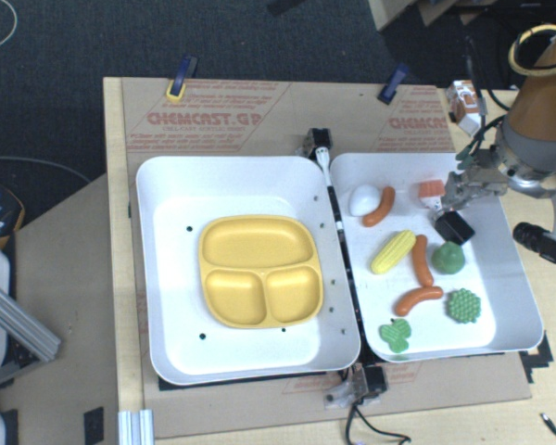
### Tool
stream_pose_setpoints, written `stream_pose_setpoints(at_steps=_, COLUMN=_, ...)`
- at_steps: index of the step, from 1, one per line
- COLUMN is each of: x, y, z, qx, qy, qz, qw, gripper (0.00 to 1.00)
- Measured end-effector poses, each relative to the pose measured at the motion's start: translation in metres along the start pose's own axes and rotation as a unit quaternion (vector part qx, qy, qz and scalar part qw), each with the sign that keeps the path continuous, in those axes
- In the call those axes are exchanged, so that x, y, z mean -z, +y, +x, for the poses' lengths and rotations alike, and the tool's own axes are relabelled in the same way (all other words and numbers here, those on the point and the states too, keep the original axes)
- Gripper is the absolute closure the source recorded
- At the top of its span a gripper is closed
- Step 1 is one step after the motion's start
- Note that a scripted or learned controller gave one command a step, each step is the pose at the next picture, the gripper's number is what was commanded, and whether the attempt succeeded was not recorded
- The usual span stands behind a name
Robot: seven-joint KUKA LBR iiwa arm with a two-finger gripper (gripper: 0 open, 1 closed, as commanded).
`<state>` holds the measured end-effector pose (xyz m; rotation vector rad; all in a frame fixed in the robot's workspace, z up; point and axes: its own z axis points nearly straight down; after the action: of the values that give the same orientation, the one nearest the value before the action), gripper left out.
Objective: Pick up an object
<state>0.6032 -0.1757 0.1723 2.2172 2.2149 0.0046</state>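
I see my jaws [454, 222] low over the right bin [510, 276]. I cannot tell if they are open or shut. A green ball [449, 259] sits just below them. An orange sausage [422, 260] and yellow corn [392, 251] lie to their left.

Your pincer [454, 213] hangs over the right bin [510, 276], toward its far side. Just below it in the view you see the round vegetable [448, 259]. Left of it lie a sausage [379, 207] and the egg [363, 199]. The corn [393, 251] lies lower left. Well to the left, the sectioned tray [259, 271] sits in the left bin [167, 248].
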Motion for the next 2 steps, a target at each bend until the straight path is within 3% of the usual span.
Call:
stream_pose_setpoints(at_steps=1, x=0.054, y=0.002, z=-0.001, qx=0.001, qy=0.000, qz=0.000, qw=1.0000, gripper=1.00)
stream_pose_setpoints(at_steps=2, x=0.043, y=-0.023, z=0.046, qx=0.002, qy=0.003, qz=0.006, qw=1.0000, gripper=1.00)
